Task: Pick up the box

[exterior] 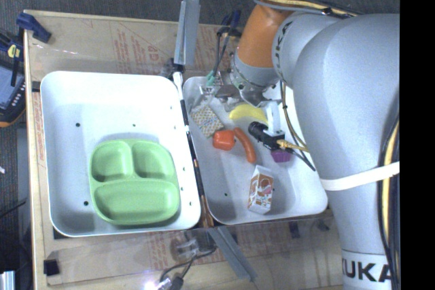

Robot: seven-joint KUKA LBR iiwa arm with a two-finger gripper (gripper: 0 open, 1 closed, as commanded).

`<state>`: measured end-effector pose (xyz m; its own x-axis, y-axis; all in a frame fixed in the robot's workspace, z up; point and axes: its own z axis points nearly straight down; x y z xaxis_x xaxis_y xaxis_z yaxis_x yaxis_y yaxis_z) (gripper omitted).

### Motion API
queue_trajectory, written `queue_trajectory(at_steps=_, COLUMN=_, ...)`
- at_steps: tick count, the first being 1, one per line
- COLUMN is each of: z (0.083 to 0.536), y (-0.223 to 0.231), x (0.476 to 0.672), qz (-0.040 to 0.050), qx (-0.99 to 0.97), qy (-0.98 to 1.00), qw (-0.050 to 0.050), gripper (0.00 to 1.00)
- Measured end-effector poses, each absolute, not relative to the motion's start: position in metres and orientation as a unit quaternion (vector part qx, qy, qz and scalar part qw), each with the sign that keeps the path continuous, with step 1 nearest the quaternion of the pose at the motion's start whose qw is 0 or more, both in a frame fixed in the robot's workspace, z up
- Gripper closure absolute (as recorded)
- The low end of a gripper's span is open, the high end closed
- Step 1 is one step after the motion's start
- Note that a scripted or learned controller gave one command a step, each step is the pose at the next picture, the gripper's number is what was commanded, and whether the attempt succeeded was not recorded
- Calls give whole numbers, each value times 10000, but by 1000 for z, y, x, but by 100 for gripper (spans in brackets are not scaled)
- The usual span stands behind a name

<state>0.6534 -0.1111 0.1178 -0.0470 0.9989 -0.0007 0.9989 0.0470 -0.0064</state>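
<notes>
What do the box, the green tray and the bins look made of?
Box: likely printed cardboard, a small carton; matte, sharp folded edges, graphics on its faces.
Green tray: probably moulded plastic; uniform colour, rounded compartments, soft sheen.
Bins: apparently white plastic, smooth and slightly glossy, with rounded corners. Could be coated metal; the view can't settle it.
</notes>
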Motion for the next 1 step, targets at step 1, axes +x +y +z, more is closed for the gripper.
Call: queue_trajectory(at_steps=1, z=94, y=-109, x=622, qz=15, qx=-6625, qy=-7491, qw=-39, gripper=0)
